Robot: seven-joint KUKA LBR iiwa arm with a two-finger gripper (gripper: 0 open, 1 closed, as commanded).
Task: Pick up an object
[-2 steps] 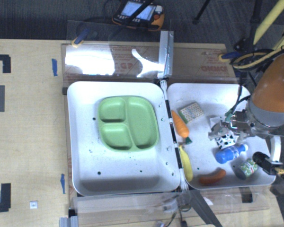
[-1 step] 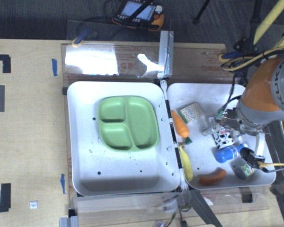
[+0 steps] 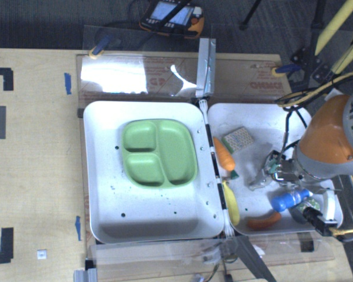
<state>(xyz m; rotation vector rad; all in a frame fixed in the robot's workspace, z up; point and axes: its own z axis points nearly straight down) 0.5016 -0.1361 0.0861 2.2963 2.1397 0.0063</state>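
Nearest my camera, along the front edge of the right bin point(image 3: 256, 115), lay a reddish-brown sausage-shaped piece point(image 3: 263, 220), with a blue bottle point(image 3: 290, 200) just behind it toward the bin's front right corner. From my remote station I watched the arm point(image 3: 329, 137), grey with its orange band, reaching in over the bin's right side, its gripper point(image 3: 263, 180) lowered near the bin's middle.

I could not tell from my feed how far the fingers stood apart, nor whether anything sat between them; the metal parts there blurred together against the white floor.

Several candidates for the pick lay around the gripper. The blue bottle sat just to its right and slightly nearer the front edge, close beside the wrist. A carrot point(image 3: 225, 155) lay along the bin's left wall, apart from the gripper on its left. A banana point(image 3: 231, 203) lay farther forward against that same left wall, near the front left corner. A grey sponge with a speckled face point(image 3: 237, 138) rested behind the carrot, toward the back of the bin and clear of the gripper.

Beside it, the left bin point(image 3: 100, 175) carried a green divided plate point(image 3: 159, 152), set toward its back half.
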